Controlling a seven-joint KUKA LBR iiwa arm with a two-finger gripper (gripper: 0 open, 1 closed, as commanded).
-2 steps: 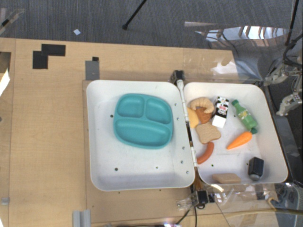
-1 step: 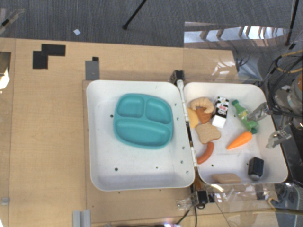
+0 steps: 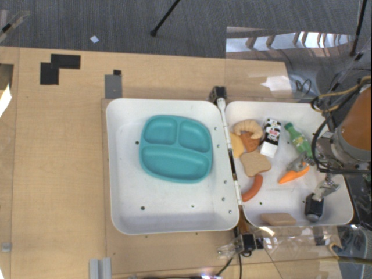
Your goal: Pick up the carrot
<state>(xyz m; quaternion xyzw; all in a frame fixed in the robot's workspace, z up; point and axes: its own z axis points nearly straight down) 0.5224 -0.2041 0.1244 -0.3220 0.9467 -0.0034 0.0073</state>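
1. Parked over the right bin's (image 3: 343, 211) far right side: the arm (image 3: 354, 135), wrist above and to the right of the carrot (image 3: 294, 174), likely staged for a descent.
2. Gripper (image 3: 317, 205) hanging low, below and right of the carrot, well short of touching it; opening impossible to tell from here.
3. Lying flat on the bin floor: carrot, just right of the bread slice (image 3: 256, 164) and below the green bottle (image 3: 298, 138).
4. Small, orange, tapered, green tuft at its upper right end; tilted, nothing stacked on it.
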